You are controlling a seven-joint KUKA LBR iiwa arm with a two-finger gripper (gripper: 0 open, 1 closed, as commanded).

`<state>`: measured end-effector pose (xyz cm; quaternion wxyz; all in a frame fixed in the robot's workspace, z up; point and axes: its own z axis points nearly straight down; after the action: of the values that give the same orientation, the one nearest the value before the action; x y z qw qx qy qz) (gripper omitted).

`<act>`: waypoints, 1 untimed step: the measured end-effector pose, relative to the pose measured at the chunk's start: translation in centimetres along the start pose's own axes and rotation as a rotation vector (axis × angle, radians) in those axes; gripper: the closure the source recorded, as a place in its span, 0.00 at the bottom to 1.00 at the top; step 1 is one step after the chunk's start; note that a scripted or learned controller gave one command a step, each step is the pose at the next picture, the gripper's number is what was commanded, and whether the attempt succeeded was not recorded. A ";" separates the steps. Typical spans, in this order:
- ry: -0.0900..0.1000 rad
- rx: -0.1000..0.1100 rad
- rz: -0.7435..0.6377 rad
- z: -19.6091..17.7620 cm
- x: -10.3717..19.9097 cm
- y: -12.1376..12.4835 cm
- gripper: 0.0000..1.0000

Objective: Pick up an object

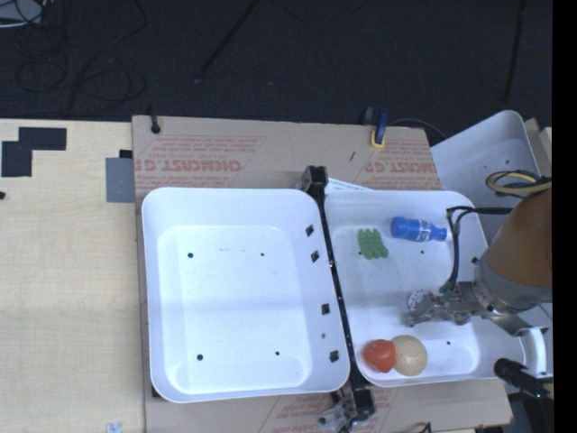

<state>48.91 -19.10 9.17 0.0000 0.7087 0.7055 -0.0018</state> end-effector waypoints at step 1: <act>0.002 -0.002 -0.007 0.4 -1.8 2.9 0.00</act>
<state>51.84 -20.89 8.76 0.0001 0.7064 0.7078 -0.0003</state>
